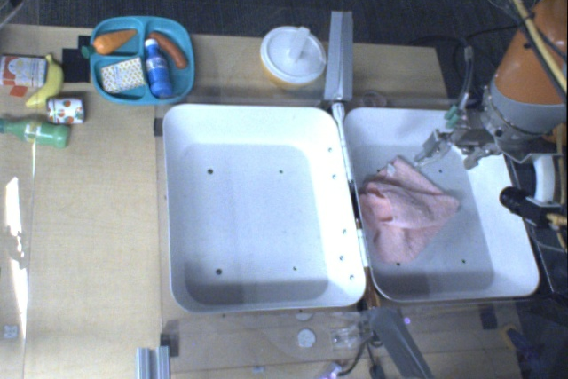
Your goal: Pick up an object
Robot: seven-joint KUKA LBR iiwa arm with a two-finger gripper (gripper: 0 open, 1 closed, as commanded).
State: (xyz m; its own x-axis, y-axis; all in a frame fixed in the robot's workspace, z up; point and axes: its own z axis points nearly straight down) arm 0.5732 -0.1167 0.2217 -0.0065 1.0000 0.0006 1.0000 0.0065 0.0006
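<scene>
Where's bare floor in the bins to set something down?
The left bin shows bare floor from wall to wall. In the right bin, the pink cloth covers the left-centre and the gripper hangs at its upper edge; bare strips lie along the near wall and right side.

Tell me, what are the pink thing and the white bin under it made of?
The pink cloth looks like soft fabric, maybe terry: it lies crumpled in folds, matte. The right bin looks like smooth white plastic, possibly painted metal: rigid, rounded corners, faint sheen.

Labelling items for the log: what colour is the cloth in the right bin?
Pale pink cloth, seen in the camera view.
</scene>
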